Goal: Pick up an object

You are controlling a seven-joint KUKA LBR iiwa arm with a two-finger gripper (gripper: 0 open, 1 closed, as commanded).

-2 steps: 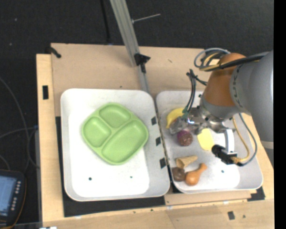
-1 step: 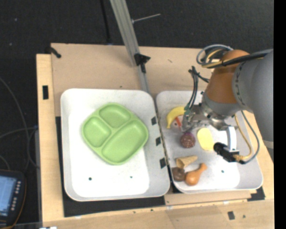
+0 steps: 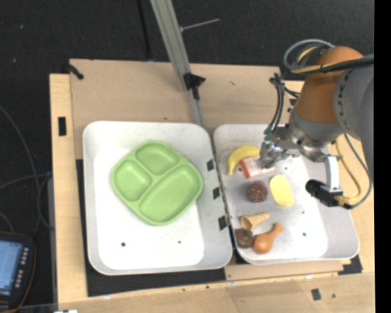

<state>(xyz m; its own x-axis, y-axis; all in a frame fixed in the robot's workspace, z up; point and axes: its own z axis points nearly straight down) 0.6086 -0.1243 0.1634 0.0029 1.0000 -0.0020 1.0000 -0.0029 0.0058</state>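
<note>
The gripper hangs low in the right bin, touching a small red-and-white carton beside a banana; whether it grips, I cannot tell

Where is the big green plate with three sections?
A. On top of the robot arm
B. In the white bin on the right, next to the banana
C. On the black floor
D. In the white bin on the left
D. The light green three-section plastic plate lies flat in the shallow white left bin, while the yellow banana and other toy foods sit in the shallow white right bin.
</note>
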